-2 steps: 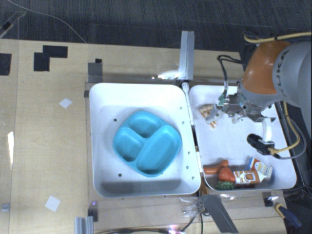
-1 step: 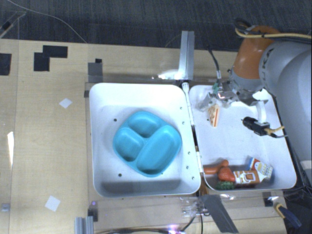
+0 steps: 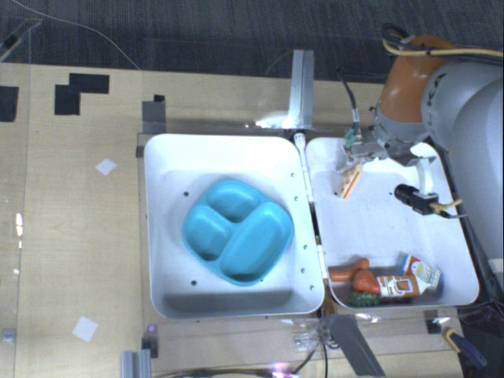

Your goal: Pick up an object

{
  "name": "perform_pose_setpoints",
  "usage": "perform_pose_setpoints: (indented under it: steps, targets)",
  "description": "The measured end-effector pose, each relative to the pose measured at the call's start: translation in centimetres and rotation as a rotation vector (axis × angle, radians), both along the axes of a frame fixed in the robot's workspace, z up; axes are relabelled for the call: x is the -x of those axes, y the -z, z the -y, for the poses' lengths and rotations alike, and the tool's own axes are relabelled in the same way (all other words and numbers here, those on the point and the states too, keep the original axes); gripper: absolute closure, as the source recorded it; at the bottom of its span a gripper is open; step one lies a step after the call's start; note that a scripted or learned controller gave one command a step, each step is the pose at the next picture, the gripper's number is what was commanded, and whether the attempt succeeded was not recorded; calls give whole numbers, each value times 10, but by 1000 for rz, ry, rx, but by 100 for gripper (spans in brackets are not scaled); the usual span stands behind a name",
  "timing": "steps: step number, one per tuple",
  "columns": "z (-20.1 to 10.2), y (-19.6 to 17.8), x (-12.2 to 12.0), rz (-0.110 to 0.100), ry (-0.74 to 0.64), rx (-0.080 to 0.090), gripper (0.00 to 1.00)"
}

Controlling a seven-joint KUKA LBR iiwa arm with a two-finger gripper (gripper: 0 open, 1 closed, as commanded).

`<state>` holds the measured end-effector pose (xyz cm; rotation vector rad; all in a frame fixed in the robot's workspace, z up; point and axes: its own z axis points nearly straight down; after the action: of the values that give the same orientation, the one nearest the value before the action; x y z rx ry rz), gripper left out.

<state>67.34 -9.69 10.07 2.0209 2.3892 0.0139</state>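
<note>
My gripper [image 3: 356,154] hangs over the back left corner of the right bin [image 3: 394,235], below the arm's orange band. A small orange-and-white stick-shaped object [image 3: 349,183] lies tilted directly under the gripper, touching or nearly touching its tip; I cannot make out whether it is gripped. At the bin's front edge lie an orange toy carrot [image 3: 347,274] with a green leafy end [image 3: 363,298], and beside it a small orange-and-white juice carton [image 3: 406,281] on its side. The left bin [image 3: 161,211] holds a blue divided plate [image 3: 238,231].
A metal post [image 3: 302,85] rises behind the wall between the two bins. A black cable fitting [image 3: 416,198] on the arm hangs over the right bin's middle right. The grey arm covers the bin's back right corner. White floor shows mid-bin.
</note>
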Motion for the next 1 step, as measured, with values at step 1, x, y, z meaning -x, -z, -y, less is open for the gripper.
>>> perform_pose_setpoints:
  steps: [1]
  targets:
    - [-51,-90,3,-8,117,-3,100]
